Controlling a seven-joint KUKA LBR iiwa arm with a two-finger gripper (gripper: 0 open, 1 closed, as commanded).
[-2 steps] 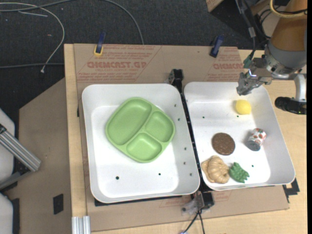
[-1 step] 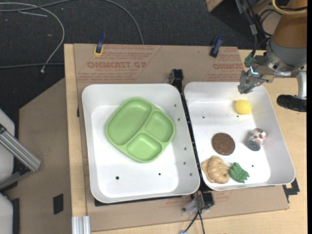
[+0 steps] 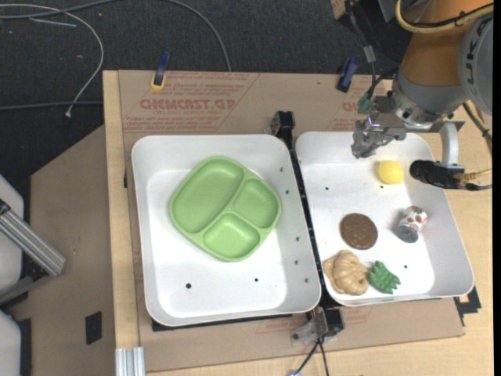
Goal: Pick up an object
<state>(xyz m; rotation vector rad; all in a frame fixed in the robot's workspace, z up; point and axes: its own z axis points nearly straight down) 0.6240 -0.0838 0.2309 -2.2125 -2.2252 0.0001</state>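
Note:
The right bin [image 3: 442, 284] holds a small yellow object [image 3: 391, 171] near its far side, a brown round cookie [image 3: 358, 230] in the middle, a small grey, red and white object [image 3: 410, 224] to the right, a tan pastry [image 3: 347, 272] and a green leafy toy [image 3: 383, 277] at the front. My gripper [image 3: 366, 144] hangs over the bin's far left part, just left of and above the yellow object, with nothing visible between its fingers.
The left bin [image 3: 156, 272] bears a green divided plate [image 3: 225, 207]. A black divider [image 3: 301, 202] runs between the bins. Cardboard lies under both. The arm's orange band [image 3: 442, 30] and cables sit at the upper right.

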